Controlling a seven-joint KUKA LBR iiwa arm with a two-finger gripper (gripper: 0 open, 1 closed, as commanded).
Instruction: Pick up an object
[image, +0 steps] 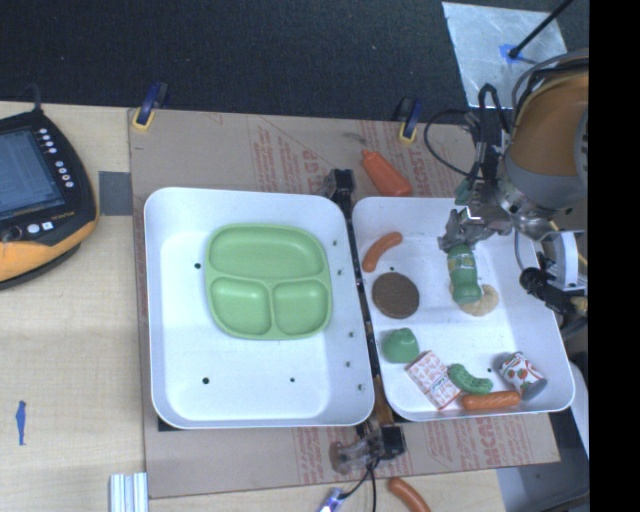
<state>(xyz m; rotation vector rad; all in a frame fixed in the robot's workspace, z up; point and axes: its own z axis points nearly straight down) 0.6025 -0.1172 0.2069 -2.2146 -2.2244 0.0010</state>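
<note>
A pale wood-grain counter (70, 380) carries a brown cardboard sheet (290, 150) printed with faint red lettering, clipped at its far edge by two blue-and-yellow clamps (150, 103) (the second sits further right). Beyond the counter's far edge lies dark carpeted floor (250, 45), with a crumpled clear plastic sheet (490, 45) toward the far right corner. At the counter's left edge rests an orange-and-grey control pendant (35, 195) with a screen. Grey tape (115, 193) marks the cardboard's left edge. Lighting is even.
</note>
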